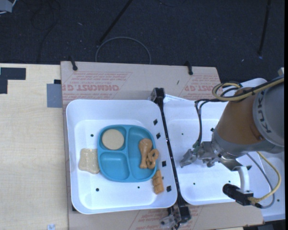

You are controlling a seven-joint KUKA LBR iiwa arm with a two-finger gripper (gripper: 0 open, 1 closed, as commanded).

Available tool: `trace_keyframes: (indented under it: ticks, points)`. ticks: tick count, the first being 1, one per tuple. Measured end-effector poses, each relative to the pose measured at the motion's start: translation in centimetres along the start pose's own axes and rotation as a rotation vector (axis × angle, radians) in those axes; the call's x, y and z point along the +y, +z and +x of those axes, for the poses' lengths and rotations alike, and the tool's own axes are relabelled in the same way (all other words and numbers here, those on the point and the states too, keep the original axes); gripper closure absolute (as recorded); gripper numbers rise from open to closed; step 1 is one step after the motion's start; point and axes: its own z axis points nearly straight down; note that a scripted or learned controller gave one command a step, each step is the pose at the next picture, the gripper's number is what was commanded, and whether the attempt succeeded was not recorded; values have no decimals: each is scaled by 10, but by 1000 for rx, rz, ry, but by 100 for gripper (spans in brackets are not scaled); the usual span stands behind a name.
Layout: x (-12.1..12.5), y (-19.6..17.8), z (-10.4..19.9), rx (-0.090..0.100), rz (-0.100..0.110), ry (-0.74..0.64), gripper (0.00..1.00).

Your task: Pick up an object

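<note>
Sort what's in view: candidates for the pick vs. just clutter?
Job:
claw, over the right bin
blue tray in the left bin
round cracker and pretzel on the tray
tan slab and small biscuit beside the tray

Lying about:
cardboard
cables

A robotics lab: two white bins [81, 128] sit on a cardboard sheet [134, 83] over a pale wooden bench [24, 152], with loose cables [122, 49] on dark carpet beyond its far edge.
</note>
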Motion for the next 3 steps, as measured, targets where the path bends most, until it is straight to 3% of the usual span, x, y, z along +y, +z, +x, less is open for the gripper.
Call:
trace_keyframes:
  ticks: [1,2,3]
  points:
    - [0,30,1,-1,-5,0,0]
    - [1,18,-1,-1,-7,7,100]
    - [-8,-31,-7,-2,-10,6,100]
